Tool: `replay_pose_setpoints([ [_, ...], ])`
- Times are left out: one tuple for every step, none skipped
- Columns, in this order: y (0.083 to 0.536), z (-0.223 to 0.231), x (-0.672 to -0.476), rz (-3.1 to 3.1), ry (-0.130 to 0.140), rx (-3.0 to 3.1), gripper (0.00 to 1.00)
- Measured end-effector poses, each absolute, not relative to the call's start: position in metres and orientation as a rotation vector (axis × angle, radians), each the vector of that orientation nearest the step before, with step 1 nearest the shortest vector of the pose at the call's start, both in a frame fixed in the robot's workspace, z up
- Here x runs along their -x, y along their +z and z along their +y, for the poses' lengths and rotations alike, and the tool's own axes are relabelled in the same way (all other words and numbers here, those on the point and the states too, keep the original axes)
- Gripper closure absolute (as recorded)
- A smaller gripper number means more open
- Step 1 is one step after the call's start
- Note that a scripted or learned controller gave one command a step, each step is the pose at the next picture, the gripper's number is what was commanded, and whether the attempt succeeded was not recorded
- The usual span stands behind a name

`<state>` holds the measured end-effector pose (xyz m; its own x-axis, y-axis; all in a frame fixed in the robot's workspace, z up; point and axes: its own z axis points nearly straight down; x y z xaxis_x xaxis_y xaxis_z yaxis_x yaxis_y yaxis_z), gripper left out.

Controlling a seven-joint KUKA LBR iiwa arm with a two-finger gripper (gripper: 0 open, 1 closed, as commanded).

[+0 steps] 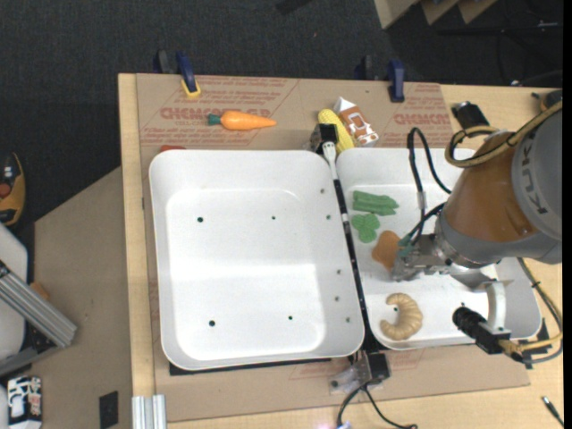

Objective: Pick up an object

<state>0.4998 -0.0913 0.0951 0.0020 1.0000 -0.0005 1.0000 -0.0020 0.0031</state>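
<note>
Croissant (pixel 401 316) in right bin (pixel 429 164), just below gripper (pixel 407 262); orange piece (pixel 386 248) touching or just beside gripper tip; green pieces (pixel 371 213) above. Finger opening: cannot tell. Nothing visibly held. Risk: closing on bin floor between crowded items, or nudging orange piece aside.

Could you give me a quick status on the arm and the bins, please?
Claw low in the right bin, beside the orange piece. Nothing seen held. Croissant and green pieces close by.
</note>
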Motion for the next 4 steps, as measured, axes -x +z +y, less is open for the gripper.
replay_pose_setpoints([
  [0.191,-0.002,-0.560,2.229,0.021,-2.202,1.00],
  [0.421,0.036,-0.607,2.217,0.027,-2.204,1.00],
  [0.478,0.128,-0.562,2.233,0.018,-2.206,1.00],
  [0.540,0.187,-0.539,2.230,0.015,-2.210,1.00],
])
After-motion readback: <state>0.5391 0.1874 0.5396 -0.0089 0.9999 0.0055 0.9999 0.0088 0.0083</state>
